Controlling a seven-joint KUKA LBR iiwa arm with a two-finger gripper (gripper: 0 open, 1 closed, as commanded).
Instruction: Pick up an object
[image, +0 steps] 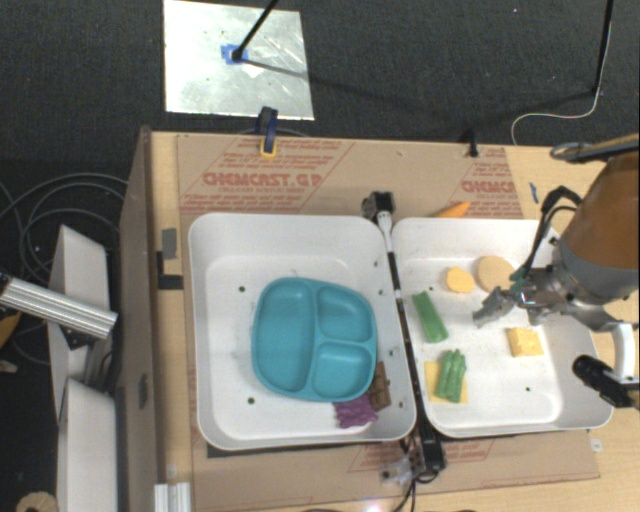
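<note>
The right bin (560, 400) holds several small food toys. A tan round piece (492, 270) and a smaller yellow round piece (459, 280) lie at its back. A green bar (430, 316) lies near the left wall, and a green vegetable (452, 372) rests on a yellow slab near the front. A yellow cheese block (524, 342) lies toward the right. My gripper (507, 306) hangs over the bin's middle, between the tan piece and the cheese block. It is open with nothing between its fingers.
The left bin (215, 300) carries a teal divided plate (315, 340), with a purple toy (352, 412) and a brown piece (381, 388) at its front right corner. An orange carrot (452, 210) lies on the cardboard behind the bins.
</note>
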